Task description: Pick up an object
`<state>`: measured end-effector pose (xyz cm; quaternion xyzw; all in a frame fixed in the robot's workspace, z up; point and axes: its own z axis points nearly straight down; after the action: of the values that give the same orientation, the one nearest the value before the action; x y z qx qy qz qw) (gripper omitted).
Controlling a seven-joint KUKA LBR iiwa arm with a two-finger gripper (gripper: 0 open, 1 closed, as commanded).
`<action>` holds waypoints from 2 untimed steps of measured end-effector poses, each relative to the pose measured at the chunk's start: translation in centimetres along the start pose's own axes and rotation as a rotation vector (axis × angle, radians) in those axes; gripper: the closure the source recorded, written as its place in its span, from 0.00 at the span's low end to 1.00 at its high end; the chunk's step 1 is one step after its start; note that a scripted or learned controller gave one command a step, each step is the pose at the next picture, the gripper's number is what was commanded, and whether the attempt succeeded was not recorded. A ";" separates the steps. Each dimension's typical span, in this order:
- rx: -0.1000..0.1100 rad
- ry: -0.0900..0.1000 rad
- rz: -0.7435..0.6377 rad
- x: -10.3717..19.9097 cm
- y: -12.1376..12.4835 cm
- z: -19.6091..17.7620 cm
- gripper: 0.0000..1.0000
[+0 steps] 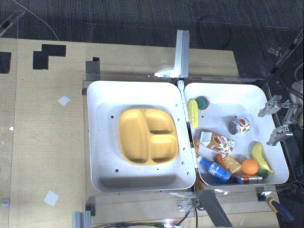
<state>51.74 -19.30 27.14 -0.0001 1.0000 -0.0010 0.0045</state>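
We've got the gripper (277, 120) parked at 3 o'clock over the right bin's (223, 91) rim, jaws spread wide and empty, probably lining up on the banana (261, 156).

One fixed camera here, high above the bench (42, 141), looking down at a slant from a fair distance. Both white bins sit in the lower middle of the frame, the left bin (97, 127) and the right bin (223, 91) side by side, with dark floor (142, 8) running across the top.
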 end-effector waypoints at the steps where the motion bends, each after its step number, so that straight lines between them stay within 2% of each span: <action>1: -0.001 0.001 0.128 -6.2 -0.7 3.0 0.00; 2: 0.000 0.004 0.372 0.9 -1.2 9.5 0.00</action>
<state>50.96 -20.54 17.62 0.1846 0.9828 -0.0001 0.0028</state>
